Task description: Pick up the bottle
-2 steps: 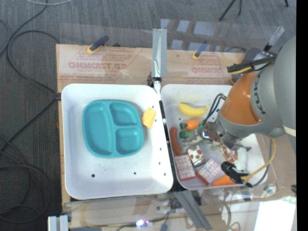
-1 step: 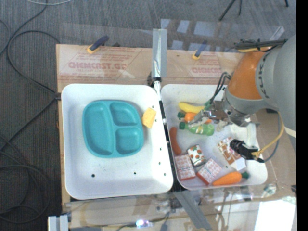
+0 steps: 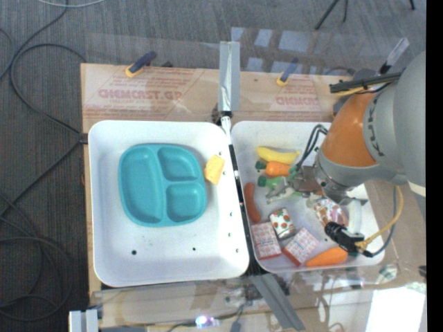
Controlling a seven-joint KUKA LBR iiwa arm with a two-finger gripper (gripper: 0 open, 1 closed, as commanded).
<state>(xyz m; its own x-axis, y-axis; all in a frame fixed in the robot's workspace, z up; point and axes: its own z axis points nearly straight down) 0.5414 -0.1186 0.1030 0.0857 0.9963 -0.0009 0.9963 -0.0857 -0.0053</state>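
Grey tool (image 3: pixel 294 184) hangs low in the right bin (image 3: pixel 242 185), grip state unclear; next it must find the bottle.

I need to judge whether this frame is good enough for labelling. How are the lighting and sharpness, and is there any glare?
Camera view: lighting is bright and even, and the white bins look nearly blown out; pale reflections streak the clear sheet behind them; the image is soft, so the small items by the gripper blur together, and I cannot pick out a bottle; the teal tray reads clearly.
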